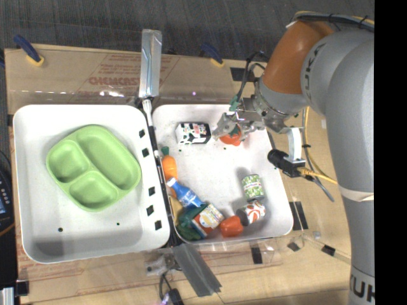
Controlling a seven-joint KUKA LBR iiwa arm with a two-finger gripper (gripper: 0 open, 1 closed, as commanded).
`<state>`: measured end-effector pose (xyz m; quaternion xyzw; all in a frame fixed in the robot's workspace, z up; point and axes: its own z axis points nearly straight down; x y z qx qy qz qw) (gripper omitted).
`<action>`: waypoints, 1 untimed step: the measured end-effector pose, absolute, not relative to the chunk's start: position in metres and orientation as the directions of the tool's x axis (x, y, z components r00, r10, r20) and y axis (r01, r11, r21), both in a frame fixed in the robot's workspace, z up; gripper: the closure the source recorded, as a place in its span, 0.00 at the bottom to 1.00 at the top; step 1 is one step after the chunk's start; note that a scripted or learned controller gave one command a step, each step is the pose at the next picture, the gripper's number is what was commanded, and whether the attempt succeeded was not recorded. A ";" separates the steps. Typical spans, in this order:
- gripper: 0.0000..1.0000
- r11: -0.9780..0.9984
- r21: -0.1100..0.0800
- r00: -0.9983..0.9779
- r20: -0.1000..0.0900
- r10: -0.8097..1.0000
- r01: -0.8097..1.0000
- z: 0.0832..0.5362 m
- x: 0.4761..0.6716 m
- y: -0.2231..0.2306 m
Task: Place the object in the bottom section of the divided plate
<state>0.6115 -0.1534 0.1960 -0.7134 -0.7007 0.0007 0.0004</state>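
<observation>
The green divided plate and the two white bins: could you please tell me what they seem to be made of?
The green divided plate looks like moulded plastic with a satin finish: one even colour, rounded ridges between its sections, soft highlights. The left bin and the right bin look like thin formed plastic, matte white, with rounded corners; painted metal cannot be ruled out.
</observation>
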 end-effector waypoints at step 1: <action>1.00 -0.131 -0.003 0.131 0.000 0.991 0.991 0.222 0.644 -0.060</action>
